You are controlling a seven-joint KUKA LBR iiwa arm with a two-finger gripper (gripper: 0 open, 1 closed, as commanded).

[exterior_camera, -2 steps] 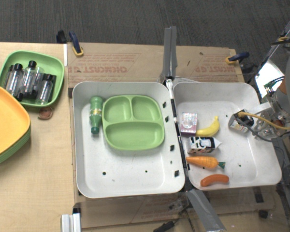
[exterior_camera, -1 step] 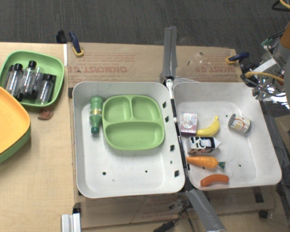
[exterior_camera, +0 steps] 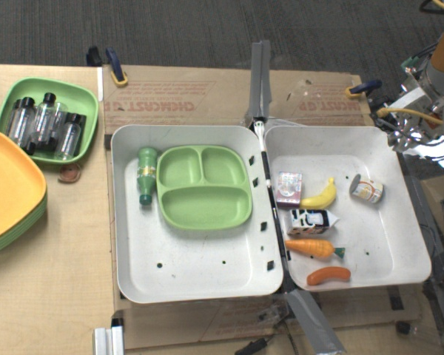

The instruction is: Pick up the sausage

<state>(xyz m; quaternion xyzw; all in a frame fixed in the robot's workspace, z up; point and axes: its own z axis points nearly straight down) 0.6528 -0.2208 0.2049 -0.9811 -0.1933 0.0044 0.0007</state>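
Observation:
The sausage (exterior_camera: 329, 275), a short orange-red link, lies at the near edge of the right bin (exterior_camera: 388, 254), close to its front wall. My gripper (exterior_camera: 413, 133) hangs at the far right corner of that bin, over its rim and well away from the sausage. Cables and metal parts crowd around it, so its state is unclear. Nothing shows held in it.
Just behind the sausage lies a carrot (exterior_camera: 311, 248), then a small milk carton (exterior_camera: 309, 220), a banana (exterior_camera: 320, 195), a pink box (exterior_camera: 289, 188) and a can (exterior_camera: 367, 190). The left bin (exterior_camera: 200, 272) holds a green divided plate (exterior_camera: 203, 187) and a green bottle (exterior_camera: 146, 174).

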